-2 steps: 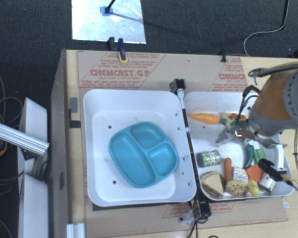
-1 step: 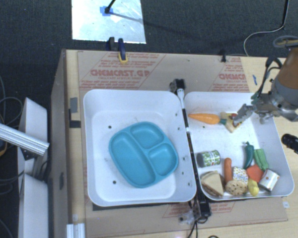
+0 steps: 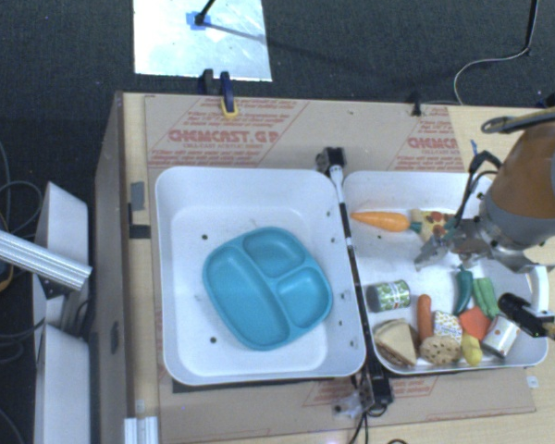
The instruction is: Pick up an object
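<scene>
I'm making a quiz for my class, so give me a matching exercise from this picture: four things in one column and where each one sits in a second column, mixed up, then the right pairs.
Things:
1. blue divided plate
2. toy carrot
3. small can
4. sandwich half

Places:
A. right bin, near corner beside the divider
B. left bin, in the middle
C. right bin, far end near the divider
D. right bin, beside the divider, about halfway along

Pairs: 1-B, 2-C, 3-D, 4-A
</scene>
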You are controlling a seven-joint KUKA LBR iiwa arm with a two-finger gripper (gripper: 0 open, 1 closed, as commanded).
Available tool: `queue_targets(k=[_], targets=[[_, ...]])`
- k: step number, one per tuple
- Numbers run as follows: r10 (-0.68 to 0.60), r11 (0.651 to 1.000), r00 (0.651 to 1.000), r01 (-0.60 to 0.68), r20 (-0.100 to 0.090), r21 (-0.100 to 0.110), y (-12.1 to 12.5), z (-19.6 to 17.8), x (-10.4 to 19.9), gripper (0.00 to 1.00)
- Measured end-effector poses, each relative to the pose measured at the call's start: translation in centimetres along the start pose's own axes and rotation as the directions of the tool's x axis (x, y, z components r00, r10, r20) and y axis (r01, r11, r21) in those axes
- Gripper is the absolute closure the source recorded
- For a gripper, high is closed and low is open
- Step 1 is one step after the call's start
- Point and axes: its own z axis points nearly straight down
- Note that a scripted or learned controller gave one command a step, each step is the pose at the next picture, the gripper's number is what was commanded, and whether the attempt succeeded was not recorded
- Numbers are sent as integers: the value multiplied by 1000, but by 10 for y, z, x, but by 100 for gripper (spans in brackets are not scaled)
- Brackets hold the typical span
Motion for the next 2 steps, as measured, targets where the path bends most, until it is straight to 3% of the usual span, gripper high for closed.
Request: queue_targets(k=[1, 2], targets=[[1, 1000, 1000, -1, 0, -1, -26, 42, 23, 0], [1, 1000, 1000, -1, 2, -3, -51, 42, 23, 0]])
